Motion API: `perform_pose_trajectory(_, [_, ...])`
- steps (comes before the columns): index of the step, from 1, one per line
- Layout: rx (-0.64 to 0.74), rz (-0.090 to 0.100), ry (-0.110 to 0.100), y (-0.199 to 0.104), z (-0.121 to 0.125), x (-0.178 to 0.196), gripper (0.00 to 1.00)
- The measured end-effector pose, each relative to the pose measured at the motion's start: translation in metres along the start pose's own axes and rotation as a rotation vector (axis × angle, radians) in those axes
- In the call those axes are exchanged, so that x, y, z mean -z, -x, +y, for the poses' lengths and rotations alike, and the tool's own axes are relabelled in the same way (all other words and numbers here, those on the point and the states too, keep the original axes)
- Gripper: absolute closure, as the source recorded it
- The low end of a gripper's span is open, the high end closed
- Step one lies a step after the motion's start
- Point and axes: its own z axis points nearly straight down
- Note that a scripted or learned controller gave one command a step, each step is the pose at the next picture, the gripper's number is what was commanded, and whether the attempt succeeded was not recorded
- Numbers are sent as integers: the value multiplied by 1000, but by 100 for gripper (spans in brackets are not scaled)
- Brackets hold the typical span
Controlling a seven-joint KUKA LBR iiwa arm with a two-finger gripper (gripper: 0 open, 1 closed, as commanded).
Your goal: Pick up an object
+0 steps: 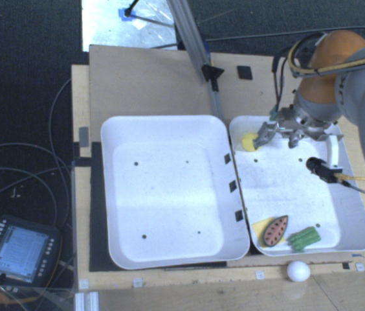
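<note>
A table seen from above at a slant carries two shallow white bins side by side. The left bin (169, 186) has nothing lying on its floor. The right bin (354, 229) holds several small things. A grey arm (364, 89) with an orange band reaches in from the right, and its gripper (278, 137) hangs over the far left part of the right bin with its two fingers spread wide and nothing between them. A yellow object (249, 142) lies in the bin's far left corner, just beside the left finger; whether they touch cannot be told. Near the front wall of the same bin lie a reddish oval object (275, 230) resting partly on a yellow piece (259, 226), and just to its right a green object (304, 238). A white ball (298, 271) sits on the table outside the bin, just in front of it. A handheld control pad (17, 251) lies on the dark floor at the lower left, with cables around it.
</note>
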Motion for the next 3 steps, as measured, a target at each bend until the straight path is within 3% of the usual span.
perform_pose_trajectory(1, [0, 0, 2, 0, 0, -42, 0])
perform_pose_trajectory(2, [0, -1, 6, 0, 1, -29, 100])
perform_pose_trajectory(3, [0, -1, 8, 8, 2, 17, 100])
